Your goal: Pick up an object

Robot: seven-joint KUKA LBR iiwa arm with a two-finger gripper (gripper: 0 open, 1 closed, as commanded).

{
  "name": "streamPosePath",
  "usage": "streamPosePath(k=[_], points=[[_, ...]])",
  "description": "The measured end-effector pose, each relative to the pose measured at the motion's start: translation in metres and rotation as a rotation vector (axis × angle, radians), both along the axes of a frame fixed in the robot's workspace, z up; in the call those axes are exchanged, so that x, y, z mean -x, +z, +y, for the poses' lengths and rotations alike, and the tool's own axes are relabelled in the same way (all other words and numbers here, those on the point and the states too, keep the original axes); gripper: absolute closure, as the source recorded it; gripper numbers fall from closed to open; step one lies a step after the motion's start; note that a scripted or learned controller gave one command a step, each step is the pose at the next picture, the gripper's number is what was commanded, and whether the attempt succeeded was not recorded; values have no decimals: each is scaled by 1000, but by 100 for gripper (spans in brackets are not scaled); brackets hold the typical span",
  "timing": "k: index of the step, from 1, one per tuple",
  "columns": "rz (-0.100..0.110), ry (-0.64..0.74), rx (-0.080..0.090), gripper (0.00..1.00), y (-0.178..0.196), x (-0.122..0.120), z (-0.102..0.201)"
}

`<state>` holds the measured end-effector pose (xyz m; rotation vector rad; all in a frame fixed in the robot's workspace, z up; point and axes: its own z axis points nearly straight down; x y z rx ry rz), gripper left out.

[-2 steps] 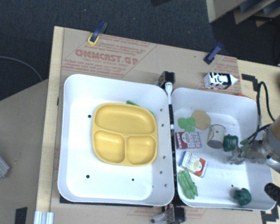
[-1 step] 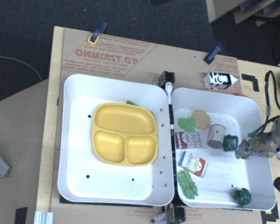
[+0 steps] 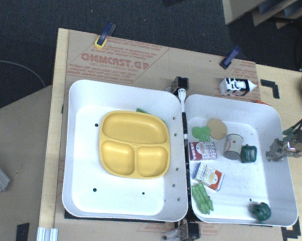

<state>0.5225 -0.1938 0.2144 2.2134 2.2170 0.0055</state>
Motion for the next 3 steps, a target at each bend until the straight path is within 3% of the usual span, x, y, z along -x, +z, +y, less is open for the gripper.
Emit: streamPosePath(k=[1, 3], points=[[4, 0, -1, 100, 11, -1, 0], [4, 5, -4, 100, 27, -47, 88]])
